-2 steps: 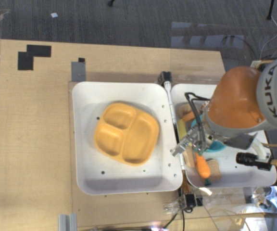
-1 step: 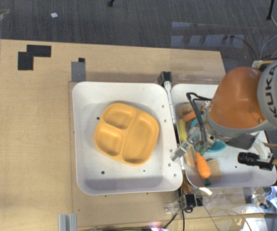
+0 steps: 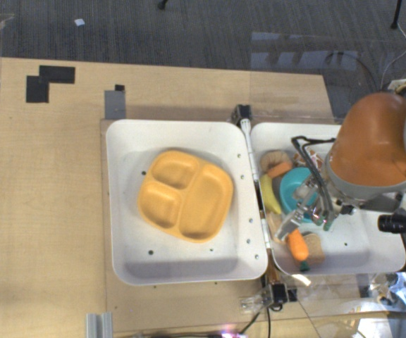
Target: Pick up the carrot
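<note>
The carrot (image 3: 298, 246), short and orange with a green stub at its near end, lies in the right bin (image 3: 361, 255) near the front left corner. My gripper (image 3: 306, 224) hangs just behind and above it, below the orange wrist band. Its fingers (image 3: 288, 227) stand open, and the carrot rests in the bin just in front of them, not between them. The arm hides the right and back parts of this bin.
A yellow banana (image 3: 270, 194), a teal cup (image 3: 294, 185) and brownish food pieces (image 3: 277, 164) crowd the right bin's left side, close to the gripper. The left bin (image 3: 129, 255) holds a yellow divided plate (image 3: 186, 195). A metal rail (image 3: 254, 182) separates the bins.
</note>
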{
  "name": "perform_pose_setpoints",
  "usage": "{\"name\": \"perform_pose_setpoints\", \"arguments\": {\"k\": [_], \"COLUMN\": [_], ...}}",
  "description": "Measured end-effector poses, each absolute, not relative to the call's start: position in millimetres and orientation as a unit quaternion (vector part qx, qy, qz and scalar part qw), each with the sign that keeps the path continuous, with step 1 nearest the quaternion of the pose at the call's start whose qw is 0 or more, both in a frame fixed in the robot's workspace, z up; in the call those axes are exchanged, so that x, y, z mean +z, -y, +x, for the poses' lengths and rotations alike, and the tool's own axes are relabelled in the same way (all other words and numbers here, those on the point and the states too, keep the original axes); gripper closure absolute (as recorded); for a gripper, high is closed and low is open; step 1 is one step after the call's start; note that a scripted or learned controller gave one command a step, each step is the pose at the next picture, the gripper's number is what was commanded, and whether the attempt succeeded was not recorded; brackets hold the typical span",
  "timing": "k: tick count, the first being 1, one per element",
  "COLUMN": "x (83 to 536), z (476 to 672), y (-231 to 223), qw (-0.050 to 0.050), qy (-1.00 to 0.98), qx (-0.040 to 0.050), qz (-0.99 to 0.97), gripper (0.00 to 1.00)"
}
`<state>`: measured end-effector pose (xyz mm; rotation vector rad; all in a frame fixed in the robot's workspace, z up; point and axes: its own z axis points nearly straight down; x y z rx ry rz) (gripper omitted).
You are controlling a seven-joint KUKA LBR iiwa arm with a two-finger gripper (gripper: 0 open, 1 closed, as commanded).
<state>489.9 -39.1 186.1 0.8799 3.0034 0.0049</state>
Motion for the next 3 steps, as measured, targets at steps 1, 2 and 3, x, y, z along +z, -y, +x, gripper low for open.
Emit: {"name": "perform_pose_setpoints", "arguments": {"k": [1,2,3], "x": [185.7,93.1,106.2], "z": [489.7,509.9,514.8], "y": [38.5,83.7,82.2], "qw": [0.006,0.008,0.017], "qy": [-0.96,-0.935,-0.935], "qx": [0.0019,0.0035,0.0061], "qz": [0.281,0.354,0.353], "gripper": [0.0,0.0,1.0]}}
